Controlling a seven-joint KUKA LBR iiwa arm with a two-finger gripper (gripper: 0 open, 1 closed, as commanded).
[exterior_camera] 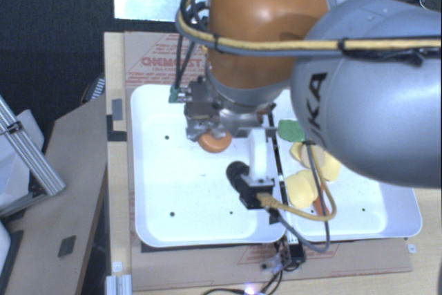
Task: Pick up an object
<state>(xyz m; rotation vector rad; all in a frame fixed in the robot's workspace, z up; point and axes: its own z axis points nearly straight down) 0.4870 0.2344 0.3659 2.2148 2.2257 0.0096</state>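
My gripper (pixel 207 130) hangs low over the left white bin (pixel 166 176), toward its back right part. A small round orange object (pixel 215 142) sits directly under the gripper's lower end, partly hidden by it. I cannot make out whether it is touching the object. The big orange band and grey wrist of the arm cover the back of both bins.
In the right bin (pixel 376 217) lie two pale yellow objects (pixel 302 188) (pixel 327 167) and a green one (pixel 290 129) near the divider. Brown cardboard (pixel 148 59) lies under the bins. A grey side table (pixel 69 169) stands to the left.
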